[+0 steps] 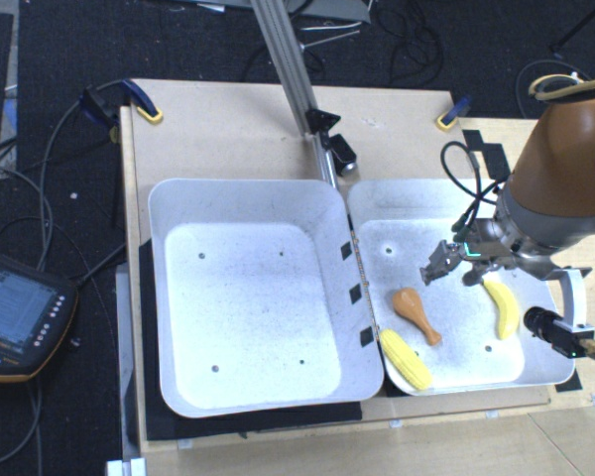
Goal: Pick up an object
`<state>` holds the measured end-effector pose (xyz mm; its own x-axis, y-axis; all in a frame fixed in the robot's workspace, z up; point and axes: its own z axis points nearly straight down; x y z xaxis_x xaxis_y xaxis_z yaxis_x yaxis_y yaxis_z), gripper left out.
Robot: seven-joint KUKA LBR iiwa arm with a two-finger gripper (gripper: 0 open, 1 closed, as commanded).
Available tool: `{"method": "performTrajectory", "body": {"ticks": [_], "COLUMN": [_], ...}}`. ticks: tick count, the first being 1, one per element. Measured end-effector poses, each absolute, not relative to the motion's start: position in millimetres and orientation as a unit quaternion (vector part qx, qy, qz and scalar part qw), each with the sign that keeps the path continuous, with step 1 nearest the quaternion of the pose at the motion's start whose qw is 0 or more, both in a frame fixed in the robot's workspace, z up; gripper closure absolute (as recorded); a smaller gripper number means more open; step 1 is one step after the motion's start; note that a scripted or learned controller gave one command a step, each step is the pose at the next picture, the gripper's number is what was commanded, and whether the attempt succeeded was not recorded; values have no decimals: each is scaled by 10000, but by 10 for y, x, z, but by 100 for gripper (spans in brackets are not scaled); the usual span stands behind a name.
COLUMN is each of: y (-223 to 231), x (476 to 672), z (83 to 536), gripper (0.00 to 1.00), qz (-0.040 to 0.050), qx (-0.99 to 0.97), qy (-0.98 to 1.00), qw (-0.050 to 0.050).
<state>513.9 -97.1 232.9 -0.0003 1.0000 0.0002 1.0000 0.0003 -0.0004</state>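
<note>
Three objects lie in the right bin (407, 206). An orange-brown drumstick toy (416, 313) rests near the bin's middle. A yellow corn cob (406, 359) sits at the front left corner. A yellow banana (502, 306) lies toward the right side. My gripper (455, 265) hangs over the bin between the drumstick and the banana, a little behind both. Its two fingers stand apart, with nothing between them.
The left bin (248, 296) stands beside the right one, sharing a middle wall. A metal pole (293, 62) slants up from the bench behind the bins. A black camera part (555, 330) sticks out at the right bin's front right edge.
</note>
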Motion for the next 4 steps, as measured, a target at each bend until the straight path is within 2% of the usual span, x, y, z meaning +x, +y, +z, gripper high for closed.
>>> {"method": "performTrajectory", "body": {"ticks": [1,3,4], "y": [-971,-1063,-1063], "x": [5139,5097,5096], "z": [2329,1215,950], "gripper": [0,0,0], "qz": [1,15,2], "qx": [-7070,-7074,-7072], "qy": [-7072,-7068,-7070], "qw": [2,17,2]}}
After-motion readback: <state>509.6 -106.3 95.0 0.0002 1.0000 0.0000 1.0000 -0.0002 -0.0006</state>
